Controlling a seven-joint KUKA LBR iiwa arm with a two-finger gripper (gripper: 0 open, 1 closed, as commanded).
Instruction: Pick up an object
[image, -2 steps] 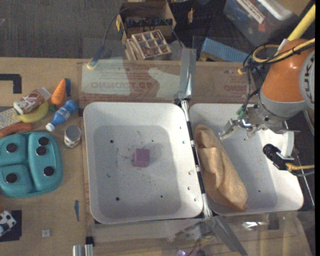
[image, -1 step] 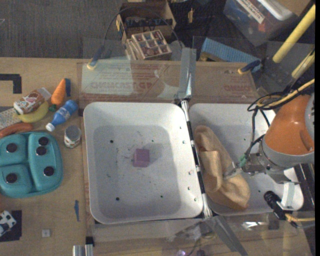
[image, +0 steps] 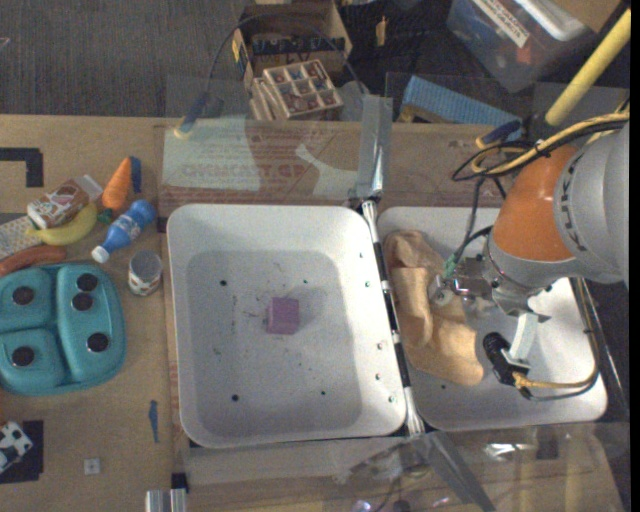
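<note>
From above, the grey arm (image: 585, 200) reaches in from the right, its orange band over the right bin (image: 590, 400). The gripper (image: 447, 290) is low in that bin's left part, against a tan cloth (image: 430, 320) that lies crumpled along the bin's left wall; whether the fingers are open or shut cannot be told, since the wrist and cables hide them. A black and yellow cable (image: 520, 380) loops below the wrist. In the left bin (image: 190, 250) a small purple block (image: 283, 315) sits near the middle, flat on the floor and well apart from the gripper. On the bench left of the bins lie a teal tray (image: 55, 325) with dark round spots, a small can (image: 145, 272), a blue and white bottle (image: 124, 230), a banana (image: 65, 232), an orange carrot (image: 119, 183) and a red and white packet (image: 58, 205). Behind the bins stands a cardboard box (image: 295, 85) with compartments.
</note>
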